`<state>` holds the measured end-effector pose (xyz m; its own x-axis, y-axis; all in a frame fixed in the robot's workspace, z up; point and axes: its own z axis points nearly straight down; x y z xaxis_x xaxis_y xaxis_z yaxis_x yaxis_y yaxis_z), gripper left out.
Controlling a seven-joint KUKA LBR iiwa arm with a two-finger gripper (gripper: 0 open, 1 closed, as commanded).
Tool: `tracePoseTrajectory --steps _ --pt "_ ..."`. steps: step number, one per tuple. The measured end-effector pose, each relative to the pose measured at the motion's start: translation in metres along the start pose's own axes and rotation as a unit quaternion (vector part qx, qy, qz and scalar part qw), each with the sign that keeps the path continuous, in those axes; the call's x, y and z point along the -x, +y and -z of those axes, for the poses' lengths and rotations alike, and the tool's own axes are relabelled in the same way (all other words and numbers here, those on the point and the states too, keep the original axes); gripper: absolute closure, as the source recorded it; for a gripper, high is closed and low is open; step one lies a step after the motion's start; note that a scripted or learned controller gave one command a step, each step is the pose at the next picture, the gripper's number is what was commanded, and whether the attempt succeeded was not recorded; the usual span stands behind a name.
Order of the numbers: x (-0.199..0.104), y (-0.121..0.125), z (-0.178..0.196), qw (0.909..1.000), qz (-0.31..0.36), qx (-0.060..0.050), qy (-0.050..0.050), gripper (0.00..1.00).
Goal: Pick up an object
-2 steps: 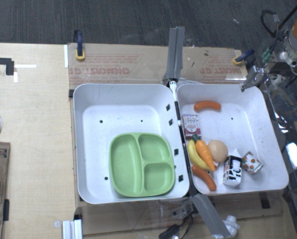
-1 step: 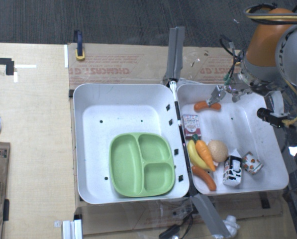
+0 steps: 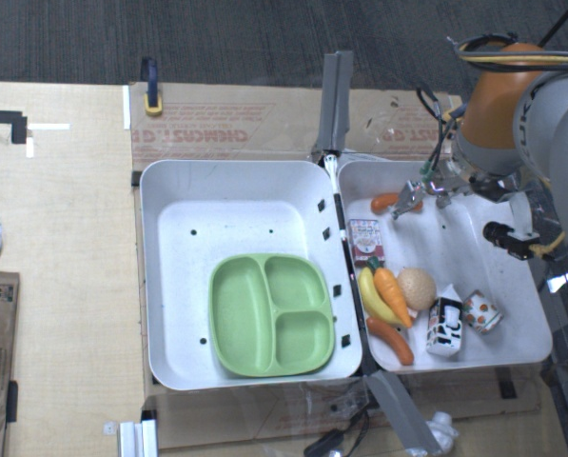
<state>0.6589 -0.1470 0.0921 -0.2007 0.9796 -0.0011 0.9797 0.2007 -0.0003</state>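
Observation:
The right bin (image 3: 512, 350) holds several items. Along its left wall lie a red and white packet (image 3: 365, 239), a yellow banana (image 3: 367, 295), an orange carrot (image 3: 392, 295), a beige ball (image 3: 418, 286) and a red-orange vegetable (image 3: 391, 342). Near the front are a black and white carton (image 3: 445, 327) and a small patterned carton (image 3: 481, 312). My gripper (image 3: 409, 201) hangs low at the bin's far left part. Its metal tip is right beside a small orange piece (image 3: 384, 201), and contact between them is unclear.
The left bin (image 3: 169, 255) holds a green divided plate (image 3: 272, 314). A grey post (image 3: 336, 103) stands behind the wall between the bins. Black cables and a fitting (image 3: 508, 238) hang from the arm over the right bin's far right.

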Motion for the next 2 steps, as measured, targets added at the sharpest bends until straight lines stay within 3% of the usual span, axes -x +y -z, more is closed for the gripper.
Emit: tracePoseTrajectory --steps 1,2 --pt "0.001 0.000 0.010 1.0000 -0.001 0.001 -0.001 1.00" --pt "-0.045 -0.019 0.041 0.9994 -0.035 0.000 0.001 1.00"
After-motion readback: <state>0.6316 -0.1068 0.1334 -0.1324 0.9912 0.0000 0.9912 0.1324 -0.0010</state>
